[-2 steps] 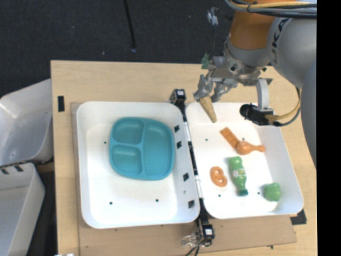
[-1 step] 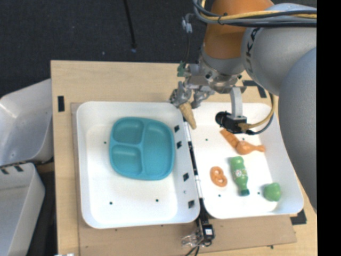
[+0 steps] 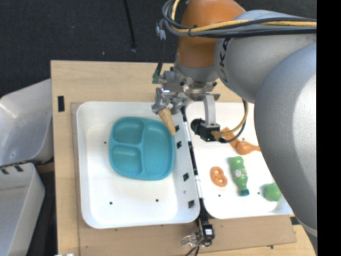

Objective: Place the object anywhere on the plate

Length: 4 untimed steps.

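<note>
The gripper [image 3: 169, 110] is clamped on a tan cone-shaped object [image 3: 168, 120], which hangs just above the upper right rim of the teal plate [image 3: 141, 148] in the left bin [image 3: 96, 196]. In the right bin [image 3: 234, 209], well apart from the plate, lie an orange pretzel [image 3: 217, 176], a green bottle [image 3: 239, 175] and a green lump [image 3: 271, 192].

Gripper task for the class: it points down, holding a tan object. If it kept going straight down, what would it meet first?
Probably the upper right rim of the teal plate: the tan cone-like object between the gripper's fingers hangs there. Depth is unclear; it could land on the white bin.
</note>
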Each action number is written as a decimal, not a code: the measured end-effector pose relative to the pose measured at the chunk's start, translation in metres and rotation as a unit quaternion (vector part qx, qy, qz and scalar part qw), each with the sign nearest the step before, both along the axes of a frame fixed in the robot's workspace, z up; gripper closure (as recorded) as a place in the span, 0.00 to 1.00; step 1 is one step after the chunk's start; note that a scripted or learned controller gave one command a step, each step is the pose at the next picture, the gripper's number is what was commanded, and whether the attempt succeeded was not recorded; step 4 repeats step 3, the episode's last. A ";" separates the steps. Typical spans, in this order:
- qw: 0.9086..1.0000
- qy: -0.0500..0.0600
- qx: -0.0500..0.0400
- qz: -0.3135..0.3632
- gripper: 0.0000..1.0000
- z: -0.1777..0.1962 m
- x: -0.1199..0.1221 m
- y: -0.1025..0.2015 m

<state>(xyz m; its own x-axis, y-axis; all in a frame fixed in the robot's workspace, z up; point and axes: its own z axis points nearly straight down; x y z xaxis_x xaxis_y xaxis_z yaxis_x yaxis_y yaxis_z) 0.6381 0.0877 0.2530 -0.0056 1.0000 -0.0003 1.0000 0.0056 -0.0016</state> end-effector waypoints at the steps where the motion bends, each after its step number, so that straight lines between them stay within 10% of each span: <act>1: 1.000 -0.001 0.001 0.000 1.00 0.003 -0.005 0.047; 2: 1.000 -0.001 0.001 0.001 1.00 0.001 -0.006 0.102; 3: 1.000 -0.001 0.000 -0.001 0.00 0.001 -0.006 0.099; 4: 1.000 -0.001 0.000 -0.001 0.00 0.001 -0.006 0.099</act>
